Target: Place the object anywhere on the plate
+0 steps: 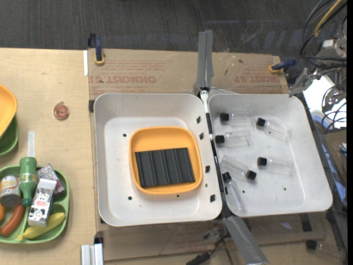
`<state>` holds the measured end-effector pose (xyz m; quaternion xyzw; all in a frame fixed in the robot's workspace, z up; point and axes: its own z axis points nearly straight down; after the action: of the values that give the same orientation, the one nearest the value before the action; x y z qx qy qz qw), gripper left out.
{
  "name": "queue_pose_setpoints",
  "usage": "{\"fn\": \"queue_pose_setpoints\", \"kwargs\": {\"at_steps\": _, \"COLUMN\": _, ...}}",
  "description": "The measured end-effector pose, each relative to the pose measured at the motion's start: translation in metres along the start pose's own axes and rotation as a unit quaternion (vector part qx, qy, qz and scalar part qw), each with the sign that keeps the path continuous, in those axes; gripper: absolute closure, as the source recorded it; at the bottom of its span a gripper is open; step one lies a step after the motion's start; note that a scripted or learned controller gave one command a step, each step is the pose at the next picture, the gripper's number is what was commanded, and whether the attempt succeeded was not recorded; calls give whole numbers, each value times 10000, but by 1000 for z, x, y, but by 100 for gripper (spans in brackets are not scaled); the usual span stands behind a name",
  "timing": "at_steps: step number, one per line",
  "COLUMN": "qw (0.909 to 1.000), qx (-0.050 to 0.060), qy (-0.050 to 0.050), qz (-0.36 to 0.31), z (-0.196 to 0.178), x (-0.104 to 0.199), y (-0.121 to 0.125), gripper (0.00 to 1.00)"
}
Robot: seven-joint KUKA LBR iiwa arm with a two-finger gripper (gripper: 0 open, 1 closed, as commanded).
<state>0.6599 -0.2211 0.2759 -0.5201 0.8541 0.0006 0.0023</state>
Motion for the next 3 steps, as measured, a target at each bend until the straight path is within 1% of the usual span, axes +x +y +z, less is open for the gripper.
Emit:
{"fn": "queue_pose_setpoints", "kwargs": {"at_steps": 1, "qw": 9943, "qx": -4, "qy": 1, "qz": -1062, "z": 49, "x": 0, "y": 0, "gripper": 0}}
{"fn": "queue_pose_setpoints", "kwargs": {"at_steps": 2, "qw": 9687, "qx": -6, "qy": -3, "qz": -2481, "z": 57, "x": 0, "y": 0, "gripper": 0}}
{"fn": "queue_pose_setpoints", "kwargs": {"at_steps": 3, "qw": 9250, "qx": -8, "qy": -9, "qz": -3799, "z": 51, "x": -17, "y": 9, "gripper": 0}}
